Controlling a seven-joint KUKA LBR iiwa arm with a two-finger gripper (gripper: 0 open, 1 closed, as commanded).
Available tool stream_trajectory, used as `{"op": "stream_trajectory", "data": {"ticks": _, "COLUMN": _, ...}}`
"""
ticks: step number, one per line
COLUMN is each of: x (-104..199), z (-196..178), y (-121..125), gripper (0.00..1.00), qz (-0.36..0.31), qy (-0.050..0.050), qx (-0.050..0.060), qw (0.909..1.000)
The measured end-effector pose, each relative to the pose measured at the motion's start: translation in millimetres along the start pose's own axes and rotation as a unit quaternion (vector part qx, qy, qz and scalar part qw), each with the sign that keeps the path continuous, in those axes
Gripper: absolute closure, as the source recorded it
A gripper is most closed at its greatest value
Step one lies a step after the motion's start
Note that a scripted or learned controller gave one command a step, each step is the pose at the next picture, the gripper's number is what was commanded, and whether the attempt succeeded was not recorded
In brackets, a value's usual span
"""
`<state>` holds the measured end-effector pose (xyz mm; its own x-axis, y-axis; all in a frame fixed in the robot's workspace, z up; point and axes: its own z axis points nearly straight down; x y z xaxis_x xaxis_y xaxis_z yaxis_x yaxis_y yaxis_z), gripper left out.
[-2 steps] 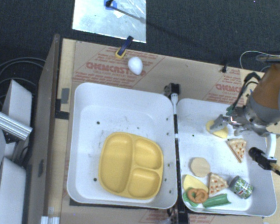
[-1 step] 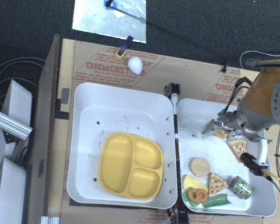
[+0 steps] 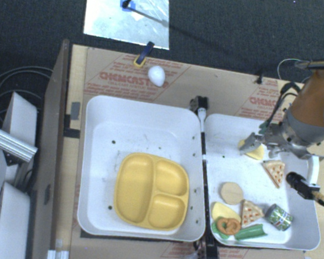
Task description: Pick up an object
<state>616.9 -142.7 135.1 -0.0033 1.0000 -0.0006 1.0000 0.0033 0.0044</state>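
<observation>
In the right bin point(image 3: 314, 235), at its far end, we see the gripper point(image 3: 259, 143) low over a pale yellow wedge point(image 3: 255, 151), and whether its jaws stand apart or together we cannot tell.

Taking that bin as our landmark, the wedge lies near its far rim, touching or just under the gripper, with a pizza slice point(image 3: 274, 170) just beside it toward the near end. Further toward the bin's near rim sit a round cookie point(image 3: 232, 192), a second slice point(image 3: 251, 213) and a small can point(image 3: 279, 217). We judge the wedge light, stiff and rather slick, like toy plastic food, so we would pinch it across its flat sides.
</observation>
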Motion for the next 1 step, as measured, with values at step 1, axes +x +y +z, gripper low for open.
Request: {"op": "stream_trajectory", "data": {"ticks": 1, "x": -8.2, "z": 18.9, "y": -0.3, "gripper": 0.0, "qz": 0.001, "qy": 0.0, "qx": 0.001, "qw": 1.0}}
